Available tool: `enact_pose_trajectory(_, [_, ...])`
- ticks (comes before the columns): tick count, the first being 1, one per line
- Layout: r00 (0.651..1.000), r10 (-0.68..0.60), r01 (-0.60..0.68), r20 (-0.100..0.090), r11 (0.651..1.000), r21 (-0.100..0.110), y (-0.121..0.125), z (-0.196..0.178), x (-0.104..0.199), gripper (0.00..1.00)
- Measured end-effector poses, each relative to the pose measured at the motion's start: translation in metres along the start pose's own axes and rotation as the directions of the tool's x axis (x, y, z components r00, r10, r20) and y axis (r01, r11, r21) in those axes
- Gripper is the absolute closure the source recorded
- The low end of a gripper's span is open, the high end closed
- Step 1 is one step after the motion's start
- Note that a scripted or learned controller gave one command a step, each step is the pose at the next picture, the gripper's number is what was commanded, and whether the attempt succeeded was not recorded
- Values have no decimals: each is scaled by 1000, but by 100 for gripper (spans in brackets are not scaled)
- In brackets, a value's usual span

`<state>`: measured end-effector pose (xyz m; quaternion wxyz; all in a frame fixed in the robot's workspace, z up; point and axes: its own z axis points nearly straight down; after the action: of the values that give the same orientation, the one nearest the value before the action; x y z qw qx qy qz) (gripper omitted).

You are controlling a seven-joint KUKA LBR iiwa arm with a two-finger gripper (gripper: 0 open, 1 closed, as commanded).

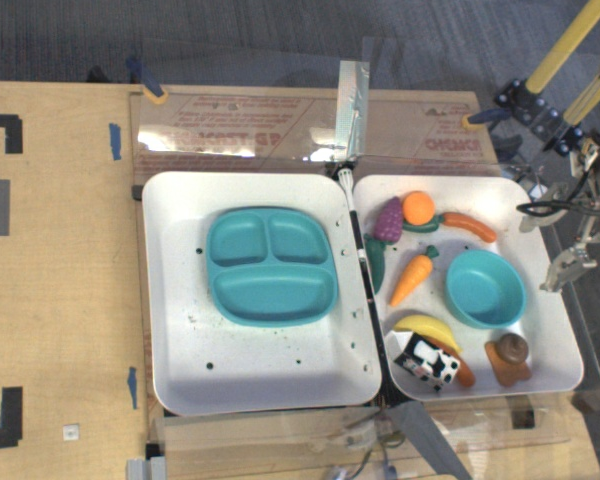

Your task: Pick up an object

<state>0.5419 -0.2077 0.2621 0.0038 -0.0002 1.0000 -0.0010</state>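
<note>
Pale wood is stretching out under everything – the desk (pixel 60 268) is carrying two shallow white bins side by side, and I am looking down on them at a slant. The left bin (pixel 170 368) is holding a teal divided plate (pixel 272 266), which is lying flat near its middle with three compartments facing up. The right bin (pixel 552 368) is holding all the small things that could be picked up.

A teal bowl (pixel 485 288) is sitting upright toward that bin's right side, the biggest piece in there. Just left of it a toy carrot (pixel 410 278) is lying tilted, its green top pointing toward the bowl. A yellow banana (pixel 428 330) is curving below the carrot, touching a black-and-white cow toy (pixel 427 360) at the bin's near edge. An orange-red pepper (pixel 468 226) is lying above the bowl, and a purple bunch of grapes (pixel 388 220) is resting near the divider with an orange ball (pixel 417 208) just beside it. A brown piece (pixel 508 356) is standing near the bin's front right corner, below the bowl.

Grey hardware of the gripper (pixel 565 263) is hanging at the right bin's right rim, apart from every toy – it is too cluttered with cables for me to tell whether the jaws are wide or narrow.
</note>
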Motion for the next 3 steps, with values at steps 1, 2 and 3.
enact_pose_trajectory(1, [994,-108,108,-10,994,-6,6,117,38,0])
enact_pose_trajectory(2, [973,-232,232,8,973,1,72,171,9,0])
enact_pose_trajectory(3, [986,-169,169,11,986,3,105,170,1,0])
